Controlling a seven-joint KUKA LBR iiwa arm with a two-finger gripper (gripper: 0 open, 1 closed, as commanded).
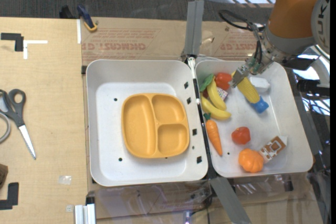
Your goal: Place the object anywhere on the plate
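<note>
A yellow divided plate (155, 126) lies in the middle of the left bin (100, 128). The right bin (286, 113) holds several toy foods: two bananas (215, 103), a carrot (213, 136), a red tomato (241, 135), an orange (251, 160), a red fruit (223, 80) and a yellow bottle with a blue end (252, 94). My gripper (244, 73) hangs low over the back of the right bin, just above the yellow bottle's upper end and right of the red fruit. Nothing visibly hangs from it.
A small brown and white box (274, 147) lies near the right bin's front right corner. A white piece (260, 84) sits beside the bottle. Scissors (18, 118) lie on the wooden bench far left. A grey divider (193, 34) rises between the bins at the back.
</note>
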